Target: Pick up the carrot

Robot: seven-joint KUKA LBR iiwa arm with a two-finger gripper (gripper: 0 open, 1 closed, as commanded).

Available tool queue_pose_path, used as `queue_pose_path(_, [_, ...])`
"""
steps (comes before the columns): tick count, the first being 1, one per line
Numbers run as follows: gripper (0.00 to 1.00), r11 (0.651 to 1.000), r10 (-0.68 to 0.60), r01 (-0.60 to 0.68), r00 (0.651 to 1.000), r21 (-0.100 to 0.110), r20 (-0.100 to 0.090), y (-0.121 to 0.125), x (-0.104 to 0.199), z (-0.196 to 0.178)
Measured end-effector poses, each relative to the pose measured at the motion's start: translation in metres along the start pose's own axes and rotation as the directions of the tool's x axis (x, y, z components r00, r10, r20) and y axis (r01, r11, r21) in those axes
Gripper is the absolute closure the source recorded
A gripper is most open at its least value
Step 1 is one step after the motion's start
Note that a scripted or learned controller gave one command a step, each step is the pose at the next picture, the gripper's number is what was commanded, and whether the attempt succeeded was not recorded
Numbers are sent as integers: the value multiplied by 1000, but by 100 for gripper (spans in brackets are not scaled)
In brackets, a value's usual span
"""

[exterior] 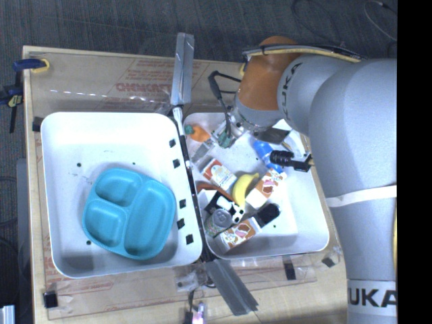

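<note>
Grey arm (351, 133) in from the right, filling most of that side, big link running top to bottom along the edge. Orange band (264, 79) above the wrist, at upper centre. Wrist bent down and to the left. Gripper (226, 135) below the band, pointing down-left, low over the upper left part of the frame's right half. Fingertips small and dark from this angle, gap between them too unclear to read. Black cable looped off the wrist's left side.
</note>
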State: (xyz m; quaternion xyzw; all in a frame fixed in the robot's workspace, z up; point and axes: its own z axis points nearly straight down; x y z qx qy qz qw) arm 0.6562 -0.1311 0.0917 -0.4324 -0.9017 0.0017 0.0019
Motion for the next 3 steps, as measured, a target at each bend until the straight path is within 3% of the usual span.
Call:
queue_pose_path(1, [100,1000,-4,4,1000,0,2,1,0,-11])
queue_pose_path(2, [100,999,-37,37,999,-5,3,32,65,-102])
queue_pose_path(3, [100,991,-132,132,991,-5,6,3,55,-315])
